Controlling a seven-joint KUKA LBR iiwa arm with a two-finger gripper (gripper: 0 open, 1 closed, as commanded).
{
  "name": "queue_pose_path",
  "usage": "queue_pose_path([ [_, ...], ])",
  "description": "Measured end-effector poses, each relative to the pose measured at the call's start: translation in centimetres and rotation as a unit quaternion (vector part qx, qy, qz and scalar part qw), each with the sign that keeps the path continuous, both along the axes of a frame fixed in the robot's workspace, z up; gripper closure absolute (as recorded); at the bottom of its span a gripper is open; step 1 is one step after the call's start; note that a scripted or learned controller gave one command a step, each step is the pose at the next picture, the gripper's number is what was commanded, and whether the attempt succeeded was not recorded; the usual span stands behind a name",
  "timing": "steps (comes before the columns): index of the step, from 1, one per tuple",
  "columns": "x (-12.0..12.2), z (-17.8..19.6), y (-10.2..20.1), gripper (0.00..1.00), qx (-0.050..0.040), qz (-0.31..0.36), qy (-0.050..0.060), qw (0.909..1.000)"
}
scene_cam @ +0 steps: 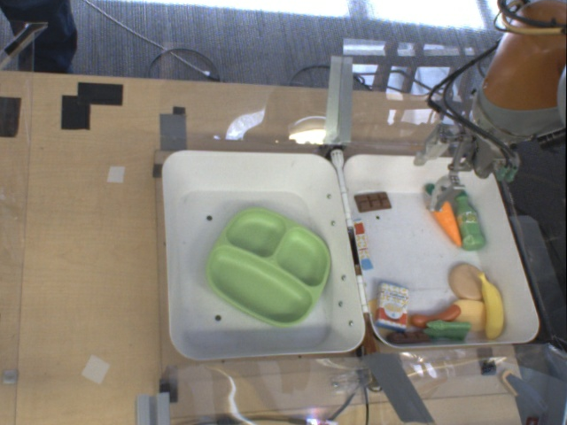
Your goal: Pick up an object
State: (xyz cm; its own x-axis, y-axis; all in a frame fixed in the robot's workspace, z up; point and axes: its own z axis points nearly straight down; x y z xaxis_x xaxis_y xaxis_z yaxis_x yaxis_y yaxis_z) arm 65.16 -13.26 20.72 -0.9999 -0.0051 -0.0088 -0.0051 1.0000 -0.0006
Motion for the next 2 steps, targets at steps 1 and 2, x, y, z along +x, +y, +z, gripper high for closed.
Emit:
queue_pose_path([
  [1, 1.3, -9.3, -3.8, 0.0, 0.0006, 0.036, 0.004, 0.9994],
  [2, 0.9, -11.9, -2.9, 0.0, 0.0001, 0.015, -0.001, 0.9999],
])
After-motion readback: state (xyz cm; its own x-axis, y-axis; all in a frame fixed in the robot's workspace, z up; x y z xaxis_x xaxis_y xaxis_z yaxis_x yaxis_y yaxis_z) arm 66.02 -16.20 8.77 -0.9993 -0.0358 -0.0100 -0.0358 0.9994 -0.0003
